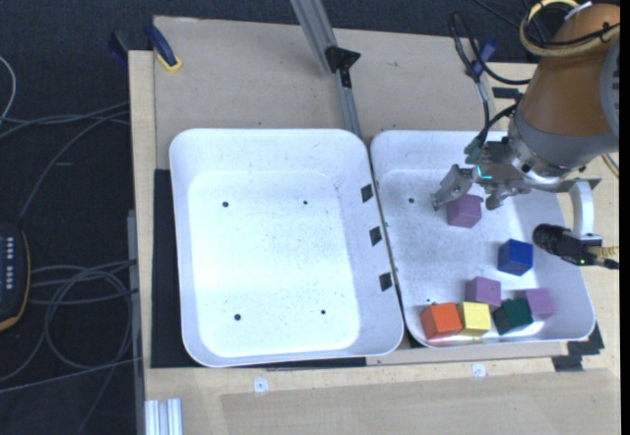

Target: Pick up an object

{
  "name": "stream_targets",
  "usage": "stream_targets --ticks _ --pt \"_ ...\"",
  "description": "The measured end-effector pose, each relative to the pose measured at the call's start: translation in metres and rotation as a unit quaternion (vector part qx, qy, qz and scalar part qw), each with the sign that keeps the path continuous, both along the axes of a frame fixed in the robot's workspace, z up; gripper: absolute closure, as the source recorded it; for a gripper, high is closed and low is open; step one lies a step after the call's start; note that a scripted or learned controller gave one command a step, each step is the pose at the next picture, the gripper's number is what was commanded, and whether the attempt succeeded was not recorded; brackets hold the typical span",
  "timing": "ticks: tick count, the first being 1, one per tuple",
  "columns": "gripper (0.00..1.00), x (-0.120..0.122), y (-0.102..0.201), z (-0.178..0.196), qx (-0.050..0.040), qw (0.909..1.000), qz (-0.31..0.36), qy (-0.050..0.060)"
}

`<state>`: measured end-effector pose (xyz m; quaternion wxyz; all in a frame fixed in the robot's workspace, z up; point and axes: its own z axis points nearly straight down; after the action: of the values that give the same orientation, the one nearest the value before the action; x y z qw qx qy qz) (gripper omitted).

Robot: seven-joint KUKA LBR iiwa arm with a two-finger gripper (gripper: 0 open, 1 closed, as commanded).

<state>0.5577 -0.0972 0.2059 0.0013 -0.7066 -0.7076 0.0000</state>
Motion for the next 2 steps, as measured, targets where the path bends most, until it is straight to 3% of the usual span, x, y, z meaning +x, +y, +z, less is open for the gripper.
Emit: stream_targets --ticks 1,2 --pt "0.00 0.000 0.000 0.000 -0.0001 1.0000 0.000 -0.001" --pt "0.00 -0.009 0.006 -0.050 0.0002 1.0000 0.000 0.003"
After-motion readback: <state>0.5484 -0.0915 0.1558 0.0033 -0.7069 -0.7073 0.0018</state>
